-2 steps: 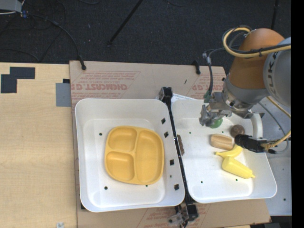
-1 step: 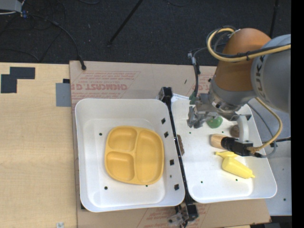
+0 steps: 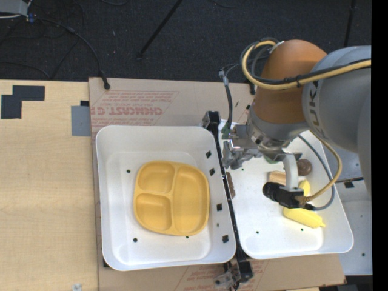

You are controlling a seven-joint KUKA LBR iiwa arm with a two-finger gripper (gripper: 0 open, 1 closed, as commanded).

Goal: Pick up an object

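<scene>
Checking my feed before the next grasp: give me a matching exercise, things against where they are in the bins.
Things:
1 yellow divided plate
2 yellow banana-shaped object
3 hand

Places:
A right bin, toward the view's lower right
B over the right bin's left edge, by the divider
C middle of the left bin

Pairs: 1-C, 2-A, 3-B.

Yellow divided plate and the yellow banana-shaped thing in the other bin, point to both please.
Yellow divided plate (image 3: 171,197): camera view, on its middle.
Yellow banana-shaped thing (image 3: 305,217): camera view, on its middle.
</scene>
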